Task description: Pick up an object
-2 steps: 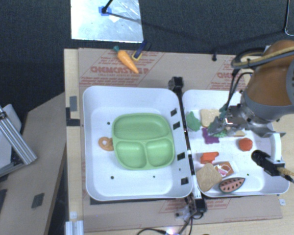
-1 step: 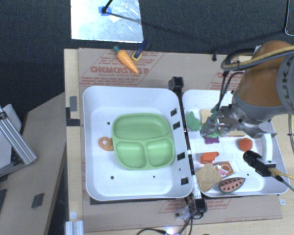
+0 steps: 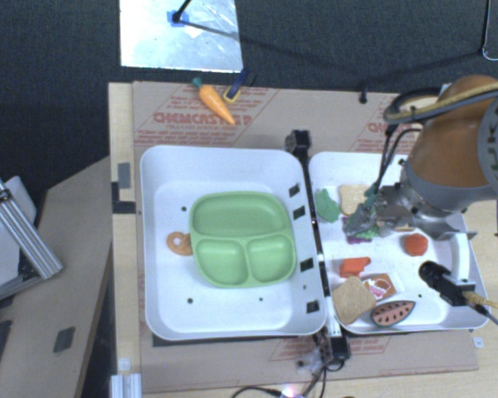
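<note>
Toys lie in the right bin (image 3: 461,259), and the gripper (image 3: 367,220) is down among them, over a purple toy (image 3: 363,233) near the middle of that bin. I cannot tell if the gripper is apart or together. Around it are a green toy (image 3: 327,203), a pale cookie shape (image 3: 352,196), a red round toy (image 3: 415,245), an orange-red toy (image 3: 354,266), a slice of toy bread (image 3: 352,298) and a watermelon slice (image 3: 393,312). The left bin (image 3: 162,222) holds a green tray (image 3: 239,239) with three parts, and a small pretzel (image 3: 179,243) touches its left side. A toy carrot (image 3: 214,103) lies on the surface behind the bins.
</note>
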`<state>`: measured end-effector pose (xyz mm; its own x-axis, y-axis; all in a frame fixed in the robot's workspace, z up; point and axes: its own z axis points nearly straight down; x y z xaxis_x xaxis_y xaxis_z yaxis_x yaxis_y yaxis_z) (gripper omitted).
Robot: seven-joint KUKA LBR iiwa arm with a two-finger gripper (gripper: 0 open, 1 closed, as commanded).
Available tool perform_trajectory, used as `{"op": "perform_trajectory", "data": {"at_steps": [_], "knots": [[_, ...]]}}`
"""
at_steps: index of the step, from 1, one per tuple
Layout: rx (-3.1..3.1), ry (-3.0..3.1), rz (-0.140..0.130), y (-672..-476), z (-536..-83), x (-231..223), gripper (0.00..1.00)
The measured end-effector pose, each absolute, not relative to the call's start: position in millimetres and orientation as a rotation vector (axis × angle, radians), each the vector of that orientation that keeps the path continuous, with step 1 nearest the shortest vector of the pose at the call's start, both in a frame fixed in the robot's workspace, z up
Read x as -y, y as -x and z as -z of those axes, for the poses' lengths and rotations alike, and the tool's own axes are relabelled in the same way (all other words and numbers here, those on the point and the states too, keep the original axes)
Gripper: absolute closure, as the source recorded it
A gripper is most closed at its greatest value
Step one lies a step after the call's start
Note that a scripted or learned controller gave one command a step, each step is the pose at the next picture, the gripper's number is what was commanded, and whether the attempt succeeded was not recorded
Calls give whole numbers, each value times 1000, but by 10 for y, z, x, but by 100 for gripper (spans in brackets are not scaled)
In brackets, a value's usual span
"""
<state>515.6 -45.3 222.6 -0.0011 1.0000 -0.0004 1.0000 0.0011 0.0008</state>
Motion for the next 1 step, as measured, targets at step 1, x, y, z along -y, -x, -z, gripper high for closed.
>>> {"op": "perform_trajectory", "data": {"at_steps": [1], "knots": [[-2222, -2218, -2, -5246, -2337, 510, 100]]}}
